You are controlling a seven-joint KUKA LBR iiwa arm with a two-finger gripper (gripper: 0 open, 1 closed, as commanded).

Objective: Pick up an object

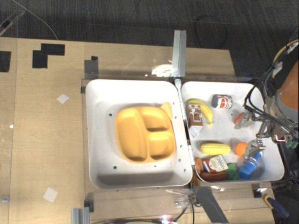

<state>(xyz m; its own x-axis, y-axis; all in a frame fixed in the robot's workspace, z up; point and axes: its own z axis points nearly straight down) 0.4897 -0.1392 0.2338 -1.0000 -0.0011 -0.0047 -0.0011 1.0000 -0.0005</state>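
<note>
The right bin (275, 171) holds several small objects. A banana (202, 107) lies beside a brown box (195, 115), with a small can (222, 101) behind them. A yellow corn cob (215, 148), an orange ball (240, 148), a blue bottle (250, 166), a red and white packet (216, 164) and a green piece (231, 171) sit near the front. A small red-orange item (238, 119) lies mid-right. My gripper (256, 147) hangs low over the right side of this bin, just above the blue bottle and next to the orange ball.
The left bin (100, 125) holds a yellow compartment tray (144, 133). A metal post (179, 55) stands behind the divider between the bins. The arm and its cables (280, 106) cover the right bin's right edge.
</note>
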